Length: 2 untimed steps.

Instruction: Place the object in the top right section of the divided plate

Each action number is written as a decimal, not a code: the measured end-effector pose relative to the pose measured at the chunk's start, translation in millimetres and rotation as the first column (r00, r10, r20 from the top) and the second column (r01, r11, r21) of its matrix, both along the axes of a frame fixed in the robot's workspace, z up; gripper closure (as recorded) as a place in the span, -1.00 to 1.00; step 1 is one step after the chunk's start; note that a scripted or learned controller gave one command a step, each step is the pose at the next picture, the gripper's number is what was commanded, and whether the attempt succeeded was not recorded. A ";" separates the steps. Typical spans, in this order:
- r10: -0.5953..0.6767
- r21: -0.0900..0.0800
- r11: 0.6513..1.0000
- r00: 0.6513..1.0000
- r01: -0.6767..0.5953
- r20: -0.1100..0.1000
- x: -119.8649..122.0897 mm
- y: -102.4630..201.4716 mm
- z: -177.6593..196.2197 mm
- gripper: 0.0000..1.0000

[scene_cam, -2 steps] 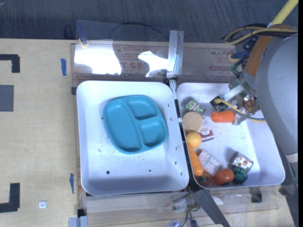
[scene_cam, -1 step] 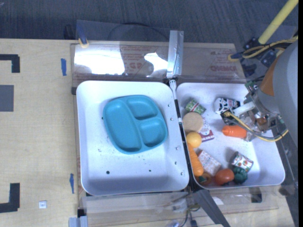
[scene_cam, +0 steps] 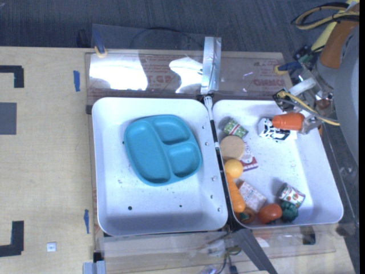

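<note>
The blue divided plate [scene_cam: 163, 149] lies in the left white bin [scene_cam: 114, 204], with one large section on its left and two smaller ones on its right. My gripper [scene_cam: 303, 122] hangs over the far right part of the right bin [scene_cam: 325, 181], beneath the wrist and its yellow cables. An orange-red oblong object [scene_cam: 288, 121] sits right at the gripper's tip, touching a black-and-white item [scene_cam: 274, 132]. Whether the gripper holds the orange object is unclear.
The right bin also holds a green-labelled can [scene_cam: 234, 129], a tan round bun [scene_cam: 232, 147], a yellow lemon [scene_cam: 232, 168], an orange carrot [scene_cam: 236, 196], a red tomato [scene_cam: 270, 212] and a red-labelled can [scene_cam: 291, 196]. A metal divider [scene_cam: 211, 67] stands behind the bins.
</note>
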<state>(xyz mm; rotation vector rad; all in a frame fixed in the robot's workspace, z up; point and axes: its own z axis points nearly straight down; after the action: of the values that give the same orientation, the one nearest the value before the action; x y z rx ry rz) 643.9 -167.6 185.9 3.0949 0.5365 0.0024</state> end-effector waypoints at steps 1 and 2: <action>0.004 -0.001 1.000 1.000 -0.004 -0.011 -0.9 1.3 3.4 1.00; -0.119 0.002 0.993 0.993 0.119 -0.013 -27.6 -22.4 -22.3 1.00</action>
<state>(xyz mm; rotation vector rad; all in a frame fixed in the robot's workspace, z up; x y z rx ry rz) 616.3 -190.0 163.6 3.1257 0.3522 -0.0173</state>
